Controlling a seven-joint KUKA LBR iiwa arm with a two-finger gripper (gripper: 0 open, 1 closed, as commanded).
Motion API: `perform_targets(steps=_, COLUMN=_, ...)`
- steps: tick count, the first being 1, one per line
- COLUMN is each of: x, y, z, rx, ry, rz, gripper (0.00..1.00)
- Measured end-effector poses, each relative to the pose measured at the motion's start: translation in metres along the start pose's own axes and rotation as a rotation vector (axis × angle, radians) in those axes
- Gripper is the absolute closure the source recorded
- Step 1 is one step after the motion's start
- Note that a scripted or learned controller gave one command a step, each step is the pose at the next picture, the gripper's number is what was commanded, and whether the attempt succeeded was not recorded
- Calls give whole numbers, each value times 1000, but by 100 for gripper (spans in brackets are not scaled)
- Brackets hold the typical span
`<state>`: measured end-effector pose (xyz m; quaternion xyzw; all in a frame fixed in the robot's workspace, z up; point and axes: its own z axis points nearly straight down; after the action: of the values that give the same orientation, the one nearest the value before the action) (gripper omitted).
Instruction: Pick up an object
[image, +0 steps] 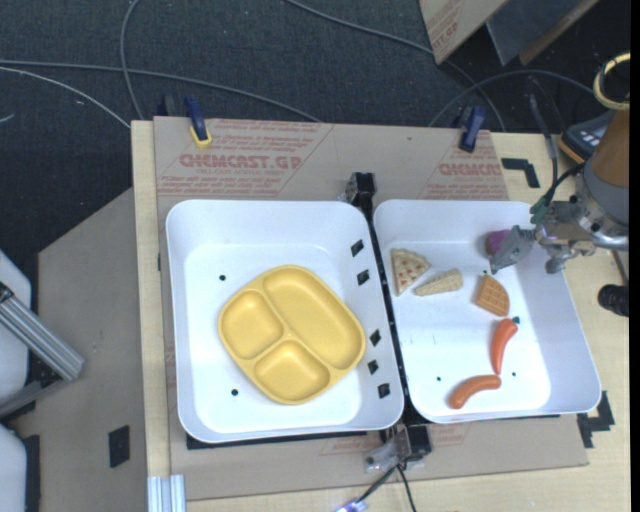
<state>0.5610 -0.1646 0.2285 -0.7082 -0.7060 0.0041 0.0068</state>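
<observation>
We see the gripper (530, 252) at the right bin's (572, 330) far right edge, fingers spread and holding nothing, one fingertip just beside a purple object (497, 241). Waffle pieces (407, 269), a carrot (502, 343) and a sausage (473, 391) lie in this bin; the left bin (190, 300) holds a yellow divided plate (290, 333)

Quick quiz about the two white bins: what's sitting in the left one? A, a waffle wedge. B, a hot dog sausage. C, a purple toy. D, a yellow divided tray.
D: the yellow divided tray lies alone in the left bin, while the sausage, waffle wedge and purple piece are all in the right bin.
</observation>
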Motion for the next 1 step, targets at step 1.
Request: perform_targets(steps=1, x=1, y=3, z=-8, rx=-14, ry=-3, rz=-3, gripper=0)
